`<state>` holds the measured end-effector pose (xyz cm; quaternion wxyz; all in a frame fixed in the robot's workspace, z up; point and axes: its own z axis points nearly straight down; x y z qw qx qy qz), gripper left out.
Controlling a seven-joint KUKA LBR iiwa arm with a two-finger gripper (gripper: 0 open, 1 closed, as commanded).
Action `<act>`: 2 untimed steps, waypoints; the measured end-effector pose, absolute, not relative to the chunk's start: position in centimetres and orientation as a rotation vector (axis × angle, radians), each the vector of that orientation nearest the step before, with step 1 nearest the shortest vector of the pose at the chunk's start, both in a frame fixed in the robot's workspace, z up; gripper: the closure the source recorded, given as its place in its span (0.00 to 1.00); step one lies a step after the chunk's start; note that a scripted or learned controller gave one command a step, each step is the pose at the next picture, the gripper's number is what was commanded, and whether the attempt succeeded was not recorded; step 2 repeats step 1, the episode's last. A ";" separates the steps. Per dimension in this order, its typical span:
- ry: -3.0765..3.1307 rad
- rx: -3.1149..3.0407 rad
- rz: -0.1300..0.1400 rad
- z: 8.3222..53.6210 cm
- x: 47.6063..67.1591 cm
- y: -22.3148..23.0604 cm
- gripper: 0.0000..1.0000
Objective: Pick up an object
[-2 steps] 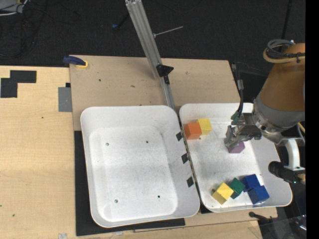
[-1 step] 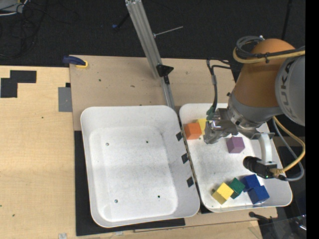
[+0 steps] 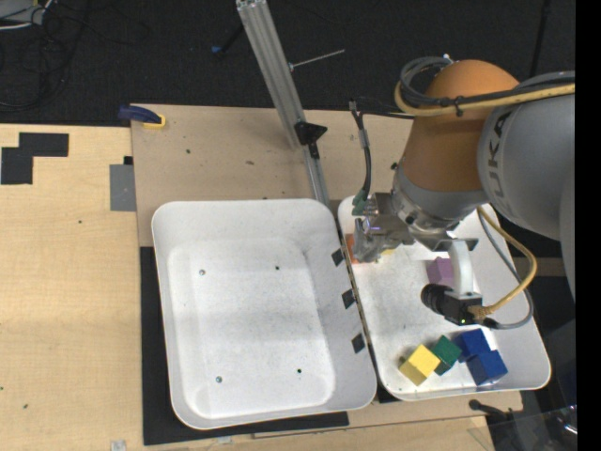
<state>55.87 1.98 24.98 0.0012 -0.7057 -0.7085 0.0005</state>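
Note:
My gripper (image 3: 368, 240) is low over the far left corner of the right bin (image 3: 399, 313), close to the wall shared with the left bin. A small orange object (image 3: 348, 243) peeks out right beside it at the bin's edge. A purple block (image 3: 439, 271) lies just right of the gripper, partly under the wrist. At the near right of this bin a yellow block (image 3: 419, 365), a green block (image 3: 447, 353) and two blue blocks (image 3: 480, 354) sit bunched together. The bulky wrist hides the fingers.
The left bin (image 3: 188, 242) stands beside the right one, joined by black clips (image 3: 348, 298). A slanted aluminium rail (image 3: 276, 71) rises behind the bins. A blue clamp (image 3: 141, 115) sits at the bench's far left corner. A yellow cable (image 3: 515, 285) loops off the wrist.

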 end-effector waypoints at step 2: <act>-2.223 -2.216 0.003 24.4 56.4 6.1 1.00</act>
